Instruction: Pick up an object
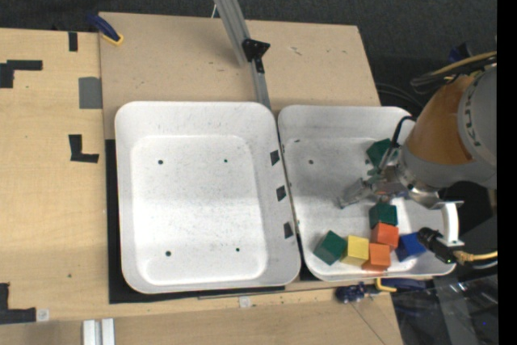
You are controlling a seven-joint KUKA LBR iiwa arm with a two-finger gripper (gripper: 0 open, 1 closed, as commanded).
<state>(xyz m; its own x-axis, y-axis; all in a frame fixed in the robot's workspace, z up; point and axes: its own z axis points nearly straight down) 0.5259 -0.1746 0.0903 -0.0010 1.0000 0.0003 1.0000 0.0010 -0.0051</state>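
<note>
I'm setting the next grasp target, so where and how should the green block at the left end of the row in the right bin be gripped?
Grip the green block across its far and near faces, coming straight down from above. Its left side is free, but the yellow block sits tight against its right side, and the bin's near wall is close, so a finger on the near face may have little room. It lies turned, so rotate the gripper to match.

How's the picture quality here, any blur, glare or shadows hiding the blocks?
Camera view: sharp enough and evenly lit, no strong glare; the arm casts a soft shadow into the right bin, and the gripper looks slightly blurred; the blocks are clear.
</note>
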